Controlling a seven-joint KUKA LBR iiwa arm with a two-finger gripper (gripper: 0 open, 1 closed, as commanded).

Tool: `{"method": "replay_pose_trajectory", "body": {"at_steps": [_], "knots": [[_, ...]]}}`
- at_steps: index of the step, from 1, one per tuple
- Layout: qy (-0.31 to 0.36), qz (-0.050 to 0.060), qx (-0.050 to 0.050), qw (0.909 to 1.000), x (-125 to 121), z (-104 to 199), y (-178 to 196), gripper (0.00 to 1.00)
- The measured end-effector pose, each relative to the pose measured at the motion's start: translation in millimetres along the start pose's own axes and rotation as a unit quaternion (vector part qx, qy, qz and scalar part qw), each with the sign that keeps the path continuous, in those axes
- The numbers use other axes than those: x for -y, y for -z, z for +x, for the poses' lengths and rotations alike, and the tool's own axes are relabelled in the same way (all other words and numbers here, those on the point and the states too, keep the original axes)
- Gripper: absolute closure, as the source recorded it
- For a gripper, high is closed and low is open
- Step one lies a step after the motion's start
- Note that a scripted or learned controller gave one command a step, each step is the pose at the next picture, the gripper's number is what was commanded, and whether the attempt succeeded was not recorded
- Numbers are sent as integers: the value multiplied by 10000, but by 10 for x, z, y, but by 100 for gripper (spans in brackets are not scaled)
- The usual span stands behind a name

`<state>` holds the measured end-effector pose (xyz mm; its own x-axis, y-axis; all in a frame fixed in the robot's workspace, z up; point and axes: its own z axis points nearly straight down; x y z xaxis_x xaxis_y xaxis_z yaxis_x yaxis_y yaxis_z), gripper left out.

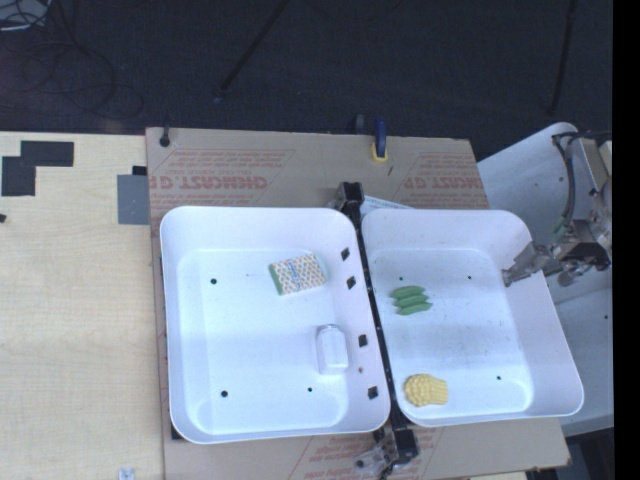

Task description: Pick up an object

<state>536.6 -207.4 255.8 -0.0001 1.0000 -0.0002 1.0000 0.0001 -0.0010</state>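
Gripper (520,268) sits at the right rim of the right bin (545,368), about level with the upper half of that bin, its grey tip pointing left over the rim; whether it is released or clenched cannot be told from this angle, and nothing shows in its grasp. Behind it, arm hardware and cabling crowd the right side of the view. Right bin contents: a green pea pod (411,300) lying roughly in the upper middle of the floor, well to the left of the gripper, and a yellow corn cob piece (426,390) near the bottom left corner, close to the divider between the bins. Left bin (180,368) contents: a small patterned block (298,274), white with green and yellow speckling, tilted a little, in the upper middle; below and slightly right of it a white, pale cylindrical object (332,348), hard to make out against the bin floor. All four objects rest apart from one another. Both bins sit side by side on a brown cardboard sheet (250,173) with printed lettering, which lies on a light wooden bench (70,318).
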Motion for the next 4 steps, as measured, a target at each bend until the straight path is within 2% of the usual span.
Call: {"method": "replay_pose_trajectory", "body": {"at_steps": [1, 2, 3, 4], "knots": [[3, 5, -3, 10000, 1, -7, 97, 100], [15, -21, -2, 10000, 206, 345, 689, 100], [34, 13, -13, 10000, 154, 1027, 626, 100], [-47, 42, -2, 10000, 580, 60, -19, 100]]}}
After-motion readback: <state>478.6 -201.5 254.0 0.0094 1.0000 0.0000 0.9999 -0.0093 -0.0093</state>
